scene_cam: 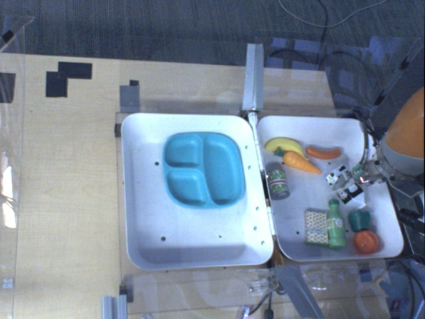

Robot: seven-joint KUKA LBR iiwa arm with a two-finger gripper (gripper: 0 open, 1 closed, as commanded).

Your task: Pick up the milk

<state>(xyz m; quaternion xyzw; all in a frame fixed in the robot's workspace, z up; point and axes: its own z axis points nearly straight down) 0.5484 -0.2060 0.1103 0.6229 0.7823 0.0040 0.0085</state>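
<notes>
Fingers (343, 183) low over right bin (292, 244), state unclear.

Bench (73, 178), light wood: 2 shallow white bins side by side, touching — left bin (143, 244), right bin (292, 244); black marks (66, 77) far-left.

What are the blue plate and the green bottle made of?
The blue plate, split into three compartments, looks like matte moulded plastic: even colour, soft rounded ridges, no glare. The green bottle in the right bin also seems plastic, slightly shinier, with a pale label; at this size glass cannot be ruled out.
</notes>
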